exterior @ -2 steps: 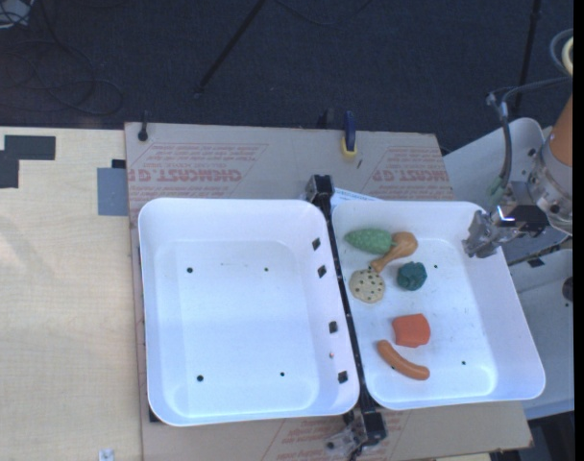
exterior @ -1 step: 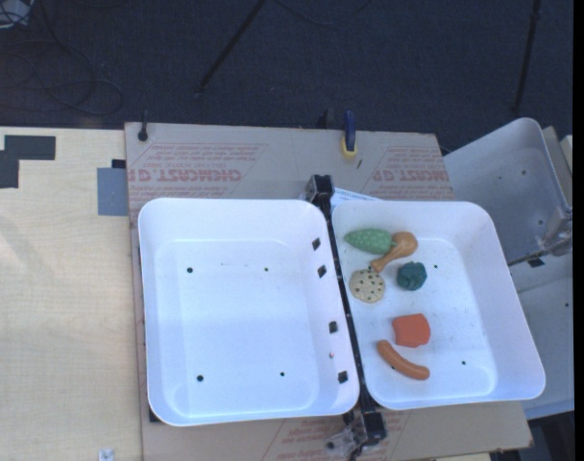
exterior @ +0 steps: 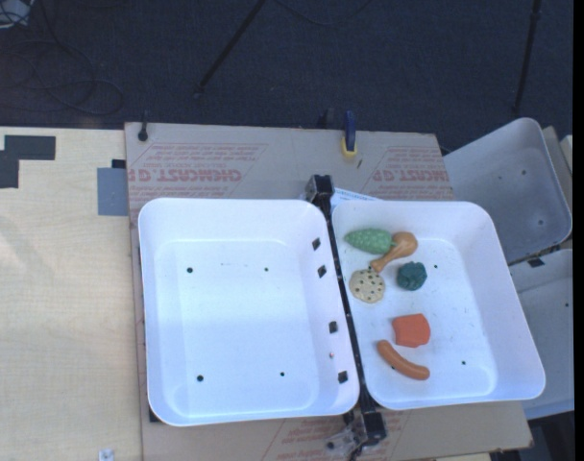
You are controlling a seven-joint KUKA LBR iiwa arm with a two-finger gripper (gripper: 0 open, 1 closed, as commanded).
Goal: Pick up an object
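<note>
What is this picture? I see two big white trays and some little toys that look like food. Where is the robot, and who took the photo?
The photo comes from one camera fixed above a workbench, looking down at a slant. The two white trays are shallow bins sitting side by side on a sheet of cardboard.

The left bin has small dark dots on its floor. The right bin holds six little toys: a green bumpy piece, a tan piece shaped like a drumstick, a speckled cookie, a dark teal lump, an orange block and an orange sausage.

The robot is an arm with a two-finger gripper that reaches in from the right. Its job is to pick up one toy. All six toys are lying in the bin, so nothing has been picked up.
</note>
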